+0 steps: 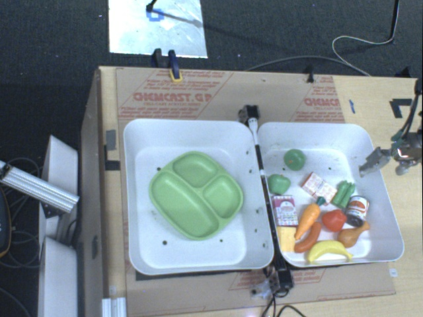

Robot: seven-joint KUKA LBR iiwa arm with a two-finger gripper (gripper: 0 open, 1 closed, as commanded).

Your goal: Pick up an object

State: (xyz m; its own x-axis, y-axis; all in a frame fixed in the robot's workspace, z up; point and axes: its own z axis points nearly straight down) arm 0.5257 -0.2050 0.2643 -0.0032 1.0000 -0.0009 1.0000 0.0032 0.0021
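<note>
Toys fill the right bin (330, 139), a yellow banana (328, 249) nearest; gripper (388, 158) spread wide, holding nothing.

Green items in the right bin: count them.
3. A round green ball at the bin's upper middle, a green pepper-like piece by the left wall, a long green vegetable mid-right. Others may hide underneath.
</note>
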